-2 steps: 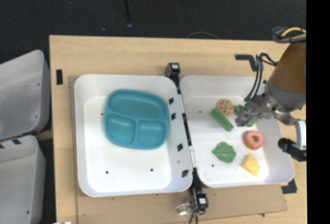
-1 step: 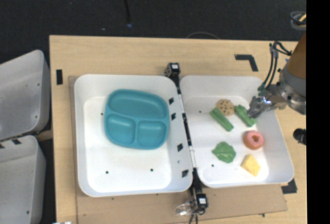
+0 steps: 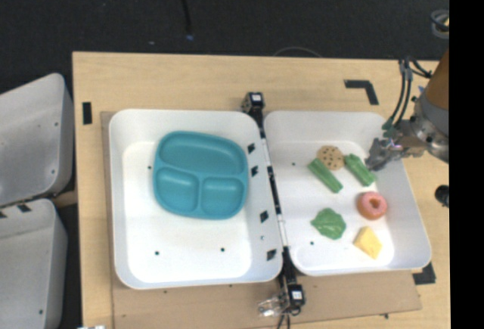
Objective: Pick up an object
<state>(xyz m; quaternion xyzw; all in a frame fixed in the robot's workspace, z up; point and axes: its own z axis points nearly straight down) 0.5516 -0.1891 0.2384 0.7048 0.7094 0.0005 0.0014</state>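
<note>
The right bin (image 3: 302, 131) holds several toy foods: a tan cookie (image 3: 328, 156), a long green bean pod (image 3: 325, 175), a shorter green piece (image 3: 358, 169), a pink donut (image 3: 372, 205), a green leafy lump (image 3: 329, 223) and a yellow cheese wedge (image 3: 370, 242). My gripper (image 3: 380, 153) hangs at the bin's right side, its tips just right of the shorter green piece and close above it. Nothing shows between the tips.
The left bin (image 3: 128, 244) carries a teal divided plate (image 3: 201, 174). A clamp (image 3: 252, 102) and black clips run along the seam between the bins. Cables (image 3: 402, 97) trail from the arm at the right. A grey-white panel (image 3: 30, 169) stands off the bench's left.
</note>
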